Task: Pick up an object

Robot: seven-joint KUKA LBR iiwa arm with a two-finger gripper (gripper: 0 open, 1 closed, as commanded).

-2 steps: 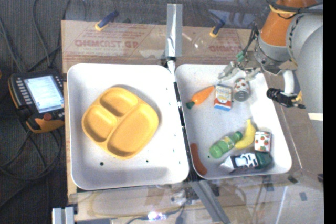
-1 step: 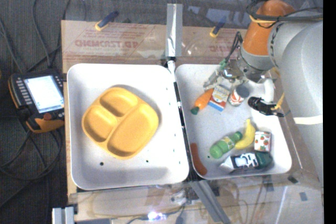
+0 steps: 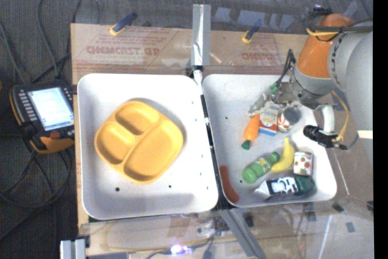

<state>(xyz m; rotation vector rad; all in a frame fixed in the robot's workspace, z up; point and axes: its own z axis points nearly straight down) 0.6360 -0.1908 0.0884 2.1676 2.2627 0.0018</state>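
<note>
At the far left of the frame you have a handheld pendant (image 3: 43, 111) lying beside the table (image 3: 151, 51). Next comes the left bin (image 3: 91, 191), which carries a yellow divided tray (image 3: 139, 141) near its middle. None of that concerns the pick.

Move right across the divider and you reach the right bin (image 3: 227, 100), where every candidate lies. A dark red sausage-shaped piece (image 3: 228, 184) rests against the bin's lower left wall. Toward the centre there is an orange carrot (image 3: 251, 130), tilted, and below it a green bottle (image 3: 262, 168) with a banana (image 3: 286, 153) just beside it. A dark carton (image 3: 286, 186) lies at the lower edge, a small strawberry-printed box (image 3: 303, 164) just above it, and a small white carton (image 3: 268, 121) sits just right of the carrot.

The claw (image 3: 280, 94) hangs over the upper middle of that bin, right above the white carton and its neighbours. You cannot tell how wide it stands or whether anything is in it; its tip is lost against the clutter.

By my reading you are at the approach or descent step, with no lift yet. The next move calls for a straight drop onto one item, since the cluster is tight and a neighbour could be nudged.
</note>
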